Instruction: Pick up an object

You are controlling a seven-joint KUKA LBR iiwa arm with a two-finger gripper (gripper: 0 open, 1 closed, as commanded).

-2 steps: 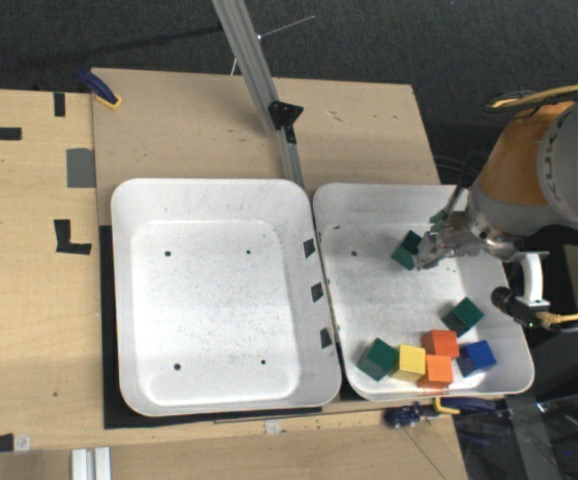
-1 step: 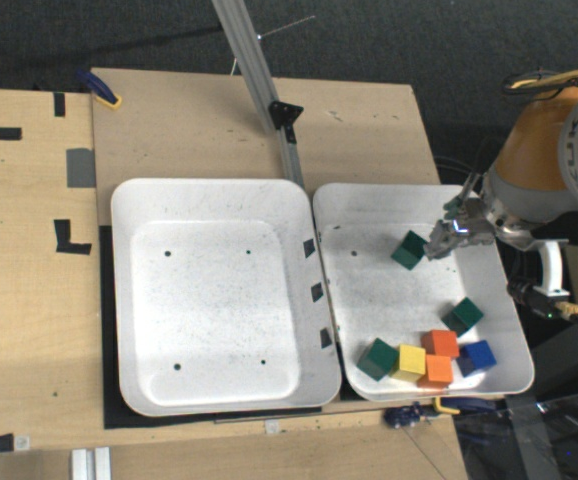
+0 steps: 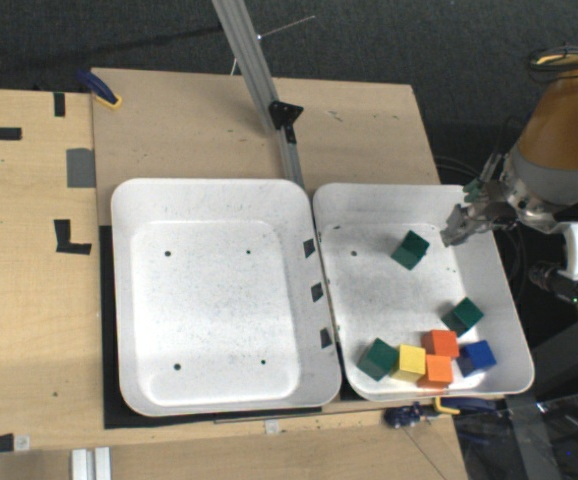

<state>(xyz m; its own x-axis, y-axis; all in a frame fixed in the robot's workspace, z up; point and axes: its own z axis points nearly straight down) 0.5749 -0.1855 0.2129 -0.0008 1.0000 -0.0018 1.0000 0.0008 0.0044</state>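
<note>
At the right edge of the frame, the grey two-finger gripper (image 3: 459, 226) hangs over the upper right rim of the right shallow white bin (image 3: 369, 208); whether it is open or closed cannot be told, and nothing shows in its grasp. Just left of it lies a dark green cube (image 3: 409, 249), alone. Lower right in that bin cluster another green cube (image 3: 462, 315), an orange block (image 3: 440, 345), a blue cube (image 3: 477, 356), a yellow cube (image 3: 412, 359), and a third green cube (image 3: 377, 358). The left white bin (image 3: 129, 268) sits alongside, and a grey metal pole (image 3: 249, 48) slants from the top.

The right bin (image 3: 489, 268) holds little blocks. One green block (image 3: 409, 250) sits alone near the bin's middle, and the gripper (image 3: 459, 225) hangs just beside it. More blocks (image 3: 424, 358) crowd the bin's near edge.
</note>
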